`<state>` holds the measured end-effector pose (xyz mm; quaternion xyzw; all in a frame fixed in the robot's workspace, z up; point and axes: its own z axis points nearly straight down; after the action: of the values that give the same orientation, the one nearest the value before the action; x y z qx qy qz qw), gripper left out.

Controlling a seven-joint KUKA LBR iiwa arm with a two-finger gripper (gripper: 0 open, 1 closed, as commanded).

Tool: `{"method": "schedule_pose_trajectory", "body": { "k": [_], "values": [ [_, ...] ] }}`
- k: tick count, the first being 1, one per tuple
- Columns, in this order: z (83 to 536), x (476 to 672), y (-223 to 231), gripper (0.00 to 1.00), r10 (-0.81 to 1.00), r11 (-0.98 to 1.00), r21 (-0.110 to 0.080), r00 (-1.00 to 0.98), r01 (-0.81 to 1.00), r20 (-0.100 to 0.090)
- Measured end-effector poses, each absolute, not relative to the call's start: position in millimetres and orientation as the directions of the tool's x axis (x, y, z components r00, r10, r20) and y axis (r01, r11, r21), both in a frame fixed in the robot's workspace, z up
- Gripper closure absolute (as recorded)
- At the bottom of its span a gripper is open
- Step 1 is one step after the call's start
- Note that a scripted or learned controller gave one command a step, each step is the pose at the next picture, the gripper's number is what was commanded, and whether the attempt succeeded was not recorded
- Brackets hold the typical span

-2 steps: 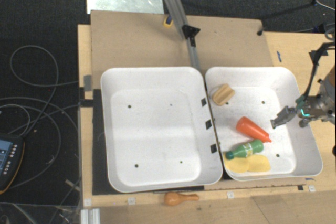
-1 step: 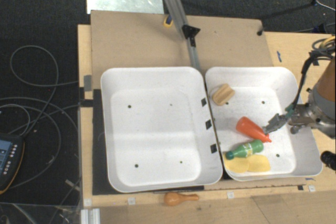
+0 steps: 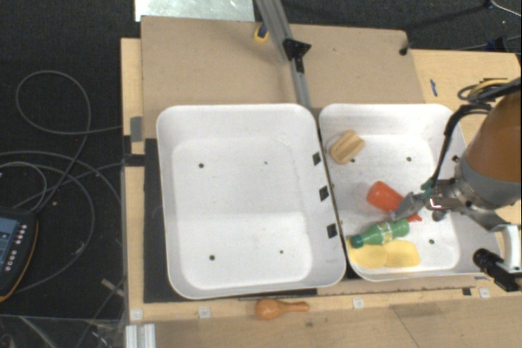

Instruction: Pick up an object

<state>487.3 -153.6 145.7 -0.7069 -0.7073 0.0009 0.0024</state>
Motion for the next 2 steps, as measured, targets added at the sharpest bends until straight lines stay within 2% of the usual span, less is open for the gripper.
{"method": "schedule_pose_trajectory", "body": {
  "k": [1, 2],
  "values": [
    [93.3, 486.7, -153.1, 0.0, 1.0, 0.0, -0.004, 0.0, 1.0, 0.002],
    [106.8, 488.8, -153.9, 1.0, 1.0, -0.001, 0.003, 0.001, 1.0, -0.001]
  ]
}}
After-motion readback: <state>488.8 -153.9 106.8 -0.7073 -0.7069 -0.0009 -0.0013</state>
